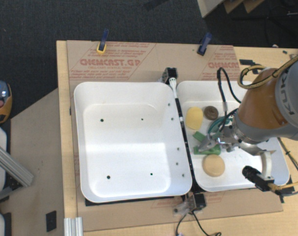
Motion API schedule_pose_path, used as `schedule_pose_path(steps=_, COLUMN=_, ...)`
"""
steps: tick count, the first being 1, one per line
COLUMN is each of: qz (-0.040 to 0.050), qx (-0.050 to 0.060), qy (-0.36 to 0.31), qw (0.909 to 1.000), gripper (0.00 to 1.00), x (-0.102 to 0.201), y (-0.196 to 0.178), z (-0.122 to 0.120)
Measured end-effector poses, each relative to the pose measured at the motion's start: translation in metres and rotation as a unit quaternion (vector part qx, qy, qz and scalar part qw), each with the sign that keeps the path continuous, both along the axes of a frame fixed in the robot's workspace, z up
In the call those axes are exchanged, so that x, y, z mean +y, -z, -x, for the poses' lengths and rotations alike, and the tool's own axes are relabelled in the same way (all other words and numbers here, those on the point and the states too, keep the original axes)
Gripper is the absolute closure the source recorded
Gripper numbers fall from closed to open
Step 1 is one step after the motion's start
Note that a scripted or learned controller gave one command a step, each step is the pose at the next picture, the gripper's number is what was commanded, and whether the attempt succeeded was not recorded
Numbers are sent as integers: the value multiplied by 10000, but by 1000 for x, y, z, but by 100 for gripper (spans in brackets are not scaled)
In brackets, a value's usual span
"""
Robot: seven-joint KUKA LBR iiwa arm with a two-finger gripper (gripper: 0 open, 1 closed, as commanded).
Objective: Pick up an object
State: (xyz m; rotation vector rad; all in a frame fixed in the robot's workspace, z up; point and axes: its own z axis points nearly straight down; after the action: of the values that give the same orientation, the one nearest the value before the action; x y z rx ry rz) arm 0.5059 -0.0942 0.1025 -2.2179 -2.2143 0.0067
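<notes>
The arm [266,107] is low over the right bin [237,183], its gripper [215,144] down among green pieces [203,144]; I cannot tell its state or whether it has anything. A yellow lump [194,117] sits at its 11 o'clock, a tan disc [214,166] at 6, a brown disc [211,112] at 12. This looks like the grasp step; next comes a clean lift.

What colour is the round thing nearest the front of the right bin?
The round object is tan, seen in the camera view.
</notes>
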Motion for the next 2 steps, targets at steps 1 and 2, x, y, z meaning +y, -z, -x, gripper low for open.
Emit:
schedule_pose_path(steps=1, qz=12, qx=-50, qy=2, qw=10000, gripper=100, x=0, y=-14, z=-3)
schedule_pose_path(steps=2, qz=-5, qx=-77, qy=-58, qw=10000, gripper=100, x=93, y=-86, z=2)
